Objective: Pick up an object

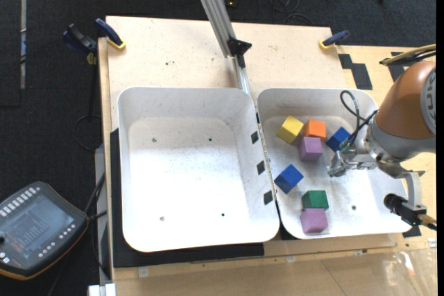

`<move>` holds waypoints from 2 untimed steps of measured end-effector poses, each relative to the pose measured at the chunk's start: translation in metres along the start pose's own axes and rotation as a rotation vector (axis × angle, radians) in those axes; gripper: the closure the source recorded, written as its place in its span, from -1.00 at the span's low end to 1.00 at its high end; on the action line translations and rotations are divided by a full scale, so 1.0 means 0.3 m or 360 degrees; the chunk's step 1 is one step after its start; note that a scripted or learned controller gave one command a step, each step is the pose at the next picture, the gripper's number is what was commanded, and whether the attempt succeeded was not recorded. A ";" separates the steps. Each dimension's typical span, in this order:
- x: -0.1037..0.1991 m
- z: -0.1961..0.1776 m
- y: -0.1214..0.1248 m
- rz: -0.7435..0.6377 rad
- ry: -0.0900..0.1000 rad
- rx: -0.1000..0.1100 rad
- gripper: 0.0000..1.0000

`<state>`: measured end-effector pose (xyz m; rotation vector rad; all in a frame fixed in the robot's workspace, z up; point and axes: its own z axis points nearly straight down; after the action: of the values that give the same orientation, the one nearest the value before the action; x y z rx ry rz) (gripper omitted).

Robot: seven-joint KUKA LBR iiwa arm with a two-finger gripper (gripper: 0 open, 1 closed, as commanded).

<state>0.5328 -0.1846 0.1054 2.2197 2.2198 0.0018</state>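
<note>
Several small cubes lie in the right bin (361, 215). A yellow cube (291, 129), an orange cube (316, 128) and a purple cube (311, 148) cluster at its far side. A blue cube (338, 138) sits just right of them, partly hidden by the gripper's cables. Toward the front lie another blue cube (288, 177), a green cube (315, 199) and a second purple cube (313, 220). My gripper (339, 166) is low in the right bin, just in front of the partly hidden blue cube and right of the purple one.
The left bin (187, 170) stands beside the right one, split from it by a shared wall. A metal strut (211, 0) slants over the bench's back. Clamps (111, 35) hold the board's far corners. A teach pendant (35, 229) lies at lower left.
</note>
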 end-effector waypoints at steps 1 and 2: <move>0.001 -0.212 0.006 -0.0004 -0.0003 -0.0008 1.00; 0.004 -0.390 -0.021 -0.0004 -0.0003 -0.0007 1.00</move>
<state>0.5261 -0.1832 0.2225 2.2135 2.2193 0.0046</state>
